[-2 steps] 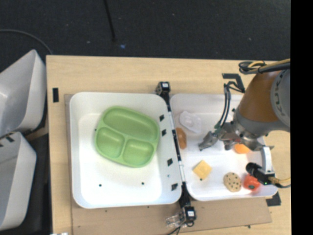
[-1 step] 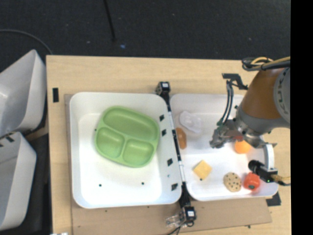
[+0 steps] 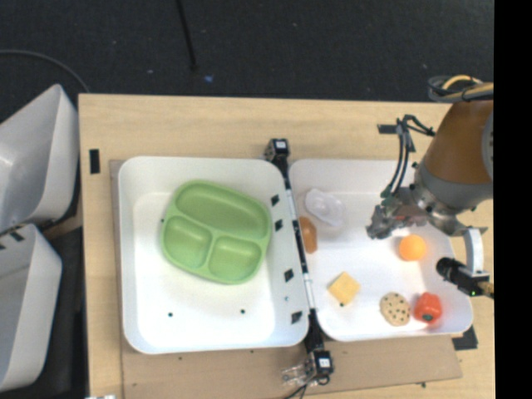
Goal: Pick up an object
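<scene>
The right bin (image 3: 357, 177) holds several small items: a clear plastic cup (image 3: 324, 207) on its side, an orange-brown piece (image 3: 308, 234) against the left wall, a yellow block (image 3: 343, 288), a speckled cookie (image 3: 395, 308), a red pepper-like toy (image 3: 428, 307) and an orange ball (image 3: 411, 248). My gripper (image 3: 382, 225) hangs low over the right bin, just left of the orange ball and right of the cup. Nothing shows between its fingers.
The left bin (image 3: 141, 306) holds a green divided plate (image 3: 216, 231). A divider with black clips (image 3: 291, 248) runs between the bins. The arm's orange band (image 3: 457, 144) looms over the right bin's far right side. White containers (image 3: 33, 165) stand off the bench at left.
</scene>
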Robot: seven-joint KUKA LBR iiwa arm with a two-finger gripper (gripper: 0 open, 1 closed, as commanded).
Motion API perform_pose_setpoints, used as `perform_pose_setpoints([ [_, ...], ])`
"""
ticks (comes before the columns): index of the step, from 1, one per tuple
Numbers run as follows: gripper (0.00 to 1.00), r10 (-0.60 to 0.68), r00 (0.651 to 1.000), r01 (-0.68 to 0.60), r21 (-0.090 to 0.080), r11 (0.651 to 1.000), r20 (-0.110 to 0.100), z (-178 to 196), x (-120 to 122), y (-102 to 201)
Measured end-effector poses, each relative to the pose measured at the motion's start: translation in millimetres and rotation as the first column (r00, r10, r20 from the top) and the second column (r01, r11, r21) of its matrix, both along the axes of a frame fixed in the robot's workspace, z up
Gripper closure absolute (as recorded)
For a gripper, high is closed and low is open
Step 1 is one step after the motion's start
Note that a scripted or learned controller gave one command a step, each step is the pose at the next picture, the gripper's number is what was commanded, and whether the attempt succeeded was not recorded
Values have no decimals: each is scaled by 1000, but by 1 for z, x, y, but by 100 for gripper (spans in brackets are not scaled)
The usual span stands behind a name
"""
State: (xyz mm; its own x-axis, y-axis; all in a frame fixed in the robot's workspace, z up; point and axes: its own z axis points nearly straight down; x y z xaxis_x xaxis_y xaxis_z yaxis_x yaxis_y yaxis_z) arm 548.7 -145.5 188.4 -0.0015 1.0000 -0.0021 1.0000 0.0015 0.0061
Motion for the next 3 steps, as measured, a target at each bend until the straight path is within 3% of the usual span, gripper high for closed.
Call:
perform_pose_setpoints([
  [2,100,2,1000,-2,0,1000,-2,75,7,-5],
  [3,100,5,1000,-5,2,1000,-3,76,15,39],
])
